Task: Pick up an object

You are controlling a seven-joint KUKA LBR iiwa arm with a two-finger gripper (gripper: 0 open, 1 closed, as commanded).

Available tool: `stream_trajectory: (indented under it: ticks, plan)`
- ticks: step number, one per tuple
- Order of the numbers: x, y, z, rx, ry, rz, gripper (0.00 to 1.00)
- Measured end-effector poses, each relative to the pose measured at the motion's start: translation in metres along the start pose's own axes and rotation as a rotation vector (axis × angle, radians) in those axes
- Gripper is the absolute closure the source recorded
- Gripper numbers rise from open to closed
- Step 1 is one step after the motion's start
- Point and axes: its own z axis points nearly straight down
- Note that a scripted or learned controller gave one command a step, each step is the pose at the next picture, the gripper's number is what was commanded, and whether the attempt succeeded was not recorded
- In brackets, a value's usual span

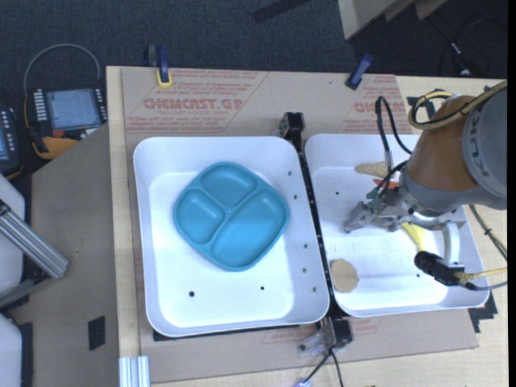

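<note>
Item: pincer (372, 216), low over the floor of the right bin (379, 256), near its middle; from my remote seat I could not tell whether it stood apart or together, and I saw nothing clamped in it. Nearest candidates: a yellow piece (414, 234) just beside it, partly under the wrist, and an orange scrap (389, 185) just behind it. Further out: a tan disc (345, 275) near the bin's front corner, and a tan flat piece (371, 168) near the back wall. Beyond the divider: the left bin (161, 280), bearing a blue divided plate (232, 214), well apart from the pincer. Risks, as I judged them: a close on bare floor, since no object lay clearly beneath the pincer; the flat tan items looked too thin to catch from above and likely to slide; the yellow piece could be nudged aside by the wrist; the disc, near the wall, might be jammed against it.
</note>
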Motion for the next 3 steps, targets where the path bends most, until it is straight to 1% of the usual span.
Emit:
stream_trajectory:
  ticks: [1,2,3]
  plan:
    - [0.0,0.001,-0.012,-0.004,-0.001,0.0,1.0]
    - [0.004,0.011,-0.061,-0.009,-0.003,-0.002,1.0]
    - [0.007,0.022,-0.116,-0.009,-0.002,-0.003,1.0]
